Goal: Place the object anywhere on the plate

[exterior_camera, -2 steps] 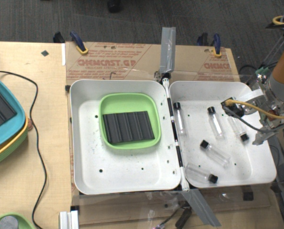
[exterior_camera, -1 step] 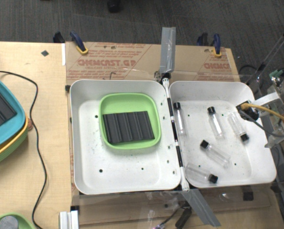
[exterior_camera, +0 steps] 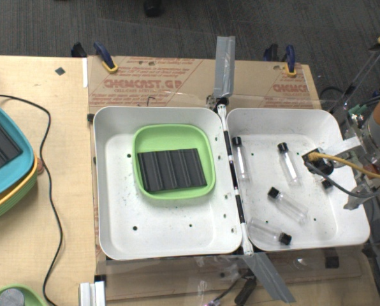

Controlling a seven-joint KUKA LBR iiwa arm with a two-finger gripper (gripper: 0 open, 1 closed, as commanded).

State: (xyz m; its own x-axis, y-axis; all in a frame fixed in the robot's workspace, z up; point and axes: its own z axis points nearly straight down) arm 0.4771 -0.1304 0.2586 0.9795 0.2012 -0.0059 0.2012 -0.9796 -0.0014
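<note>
A green square plate [exterior_camera: 173, 133] sits in the left white bin [exterior_camera: 113, 222], with a dark ribbed rectangular pad [exterior_camera: 174, 169] lying flat on it. Several clear vials with black caps lie scattered in the right bin [exterior_camera: 330, 231]: one along its left wall [exterior_camera: 239, 159], one near the middle [exterior_camera: 288, 164], one lower down [exterior_camera: 287, 204], and one by the front wall [exterior_camera: 270, 231]. My gripper [exterior_camera: 358, 195] hangs over the right bin's right edge, to the right of the vials. No vial shows at it.
A stack of teal and yellow trays [exterior_camera: 5, 164] stands on the wooden bench at far left, with a black cable [exterior_camera: 50, 171] trailing beside it. Cardboard and clamps [exterior_camera: 107, 59] lie behind the bins. A metal divider strip [exterior_camera: 224, 62] rises between them.
</note>
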